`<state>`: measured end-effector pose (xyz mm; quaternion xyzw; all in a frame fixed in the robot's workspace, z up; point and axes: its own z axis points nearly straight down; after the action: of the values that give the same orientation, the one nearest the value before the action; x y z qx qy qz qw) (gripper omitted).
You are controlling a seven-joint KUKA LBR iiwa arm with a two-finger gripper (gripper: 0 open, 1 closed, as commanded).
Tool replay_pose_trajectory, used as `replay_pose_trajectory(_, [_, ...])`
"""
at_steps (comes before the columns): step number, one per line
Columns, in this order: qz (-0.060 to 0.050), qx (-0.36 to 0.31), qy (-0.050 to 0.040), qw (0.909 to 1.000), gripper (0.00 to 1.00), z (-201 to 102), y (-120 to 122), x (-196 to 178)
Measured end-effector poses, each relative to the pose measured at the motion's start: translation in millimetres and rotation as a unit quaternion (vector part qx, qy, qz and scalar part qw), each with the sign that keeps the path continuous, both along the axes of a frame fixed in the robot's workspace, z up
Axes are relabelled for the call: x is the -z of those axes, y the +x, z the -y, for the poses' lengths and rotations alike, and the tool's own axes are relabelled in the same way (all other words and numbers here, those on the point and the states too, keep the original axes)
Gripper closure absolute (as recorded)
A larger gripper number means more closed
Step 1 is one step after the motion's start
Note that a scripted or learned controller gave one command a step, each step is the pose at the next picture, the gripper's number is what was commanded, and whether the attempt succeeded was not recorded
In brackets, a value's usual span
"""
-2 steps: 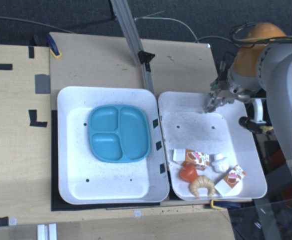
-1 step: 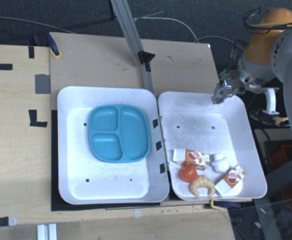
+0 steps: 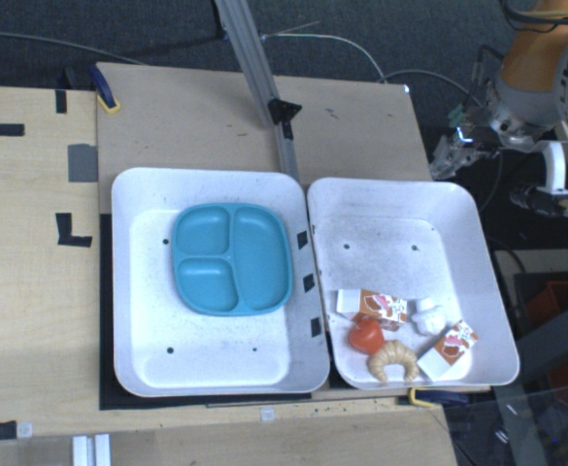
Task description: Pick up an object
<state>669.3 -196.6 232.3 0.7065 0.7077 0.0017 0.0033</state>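
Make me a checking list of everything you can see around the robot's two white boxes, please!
Surface: tan bench bearing two white bins, left bin, right bin.
Job's things: croissant, red tomato-like toy, two small cartons, white lump, all in right bin's near corner.
Clutter: blue divided plate in left bin.
Hand: hand beyond right bin's far corner, off the bins.
Cables: thin cable across bench's far edge.
Surroundings: dark carpet, slanted metal pole.

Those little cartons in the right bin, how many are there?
2. One carton lies just above the tomato; the other carton sits near the bin's lower right corner, beside the croissant.
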Motion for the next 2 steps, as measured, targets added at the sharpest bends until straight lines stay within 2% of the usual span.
replay_pose_trajectory(1, [-0.004, 0.000, 0.0006, 1.0000, 1.00, -0.4, 0.2, 4.5])
replay_pose_trajectory(2, [-0.004, -0.002, 0.0020, 1.0000, 1.00, -60.7, -11.8, 12.0])
